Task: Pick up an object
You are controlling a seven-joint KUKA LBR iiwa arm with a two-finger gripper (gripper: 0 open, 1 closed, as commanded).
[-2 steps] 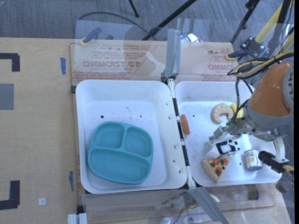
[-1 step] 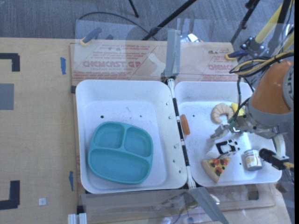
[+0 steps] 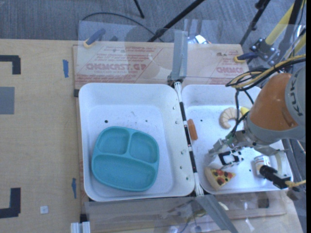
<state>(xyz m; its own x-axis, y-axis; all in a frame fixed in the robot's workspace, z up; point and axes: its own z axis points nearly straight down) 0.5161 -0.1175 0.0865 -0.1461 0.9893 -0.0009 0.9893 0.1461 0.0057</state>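
Camera view: one smooth teal three-compartment plastic plate lies in the left white bin. The right white bin holds one orange stick, one pale curved croissant and one triangular toy pizza slice, just beside the gripper, whose opening I cannot tell.

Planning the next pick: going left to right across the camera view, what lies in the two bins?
Teal plate → orange stick → pizza slice. The croissant lies farther back over the same stretch as the pizza slice, so its place is unclear.
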